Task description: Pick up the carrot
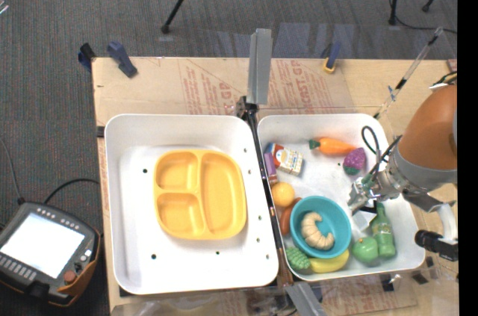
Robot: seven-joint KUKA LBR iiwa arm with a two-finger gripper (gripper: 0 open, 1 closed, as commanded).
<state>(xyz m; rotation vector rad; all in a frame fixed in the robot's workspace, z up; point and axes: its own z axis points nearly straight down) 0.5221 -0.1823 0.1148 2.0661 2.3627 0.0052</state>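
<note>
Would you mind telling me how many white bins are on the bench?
2. The left bin holds the yellow divided plate; the right bin beside it holds the carrot and other toy food.

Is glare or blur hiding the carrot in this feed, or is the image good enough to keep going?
Camera view: lighting is even and soft, with no strong glare on the white right bin; the carrot reads sharp and unshadowed near the bin's far wall; the gripper is somewhat soft and small, so its fingers are hard to make out; the yellow tray shows mild sheen only.
</note>
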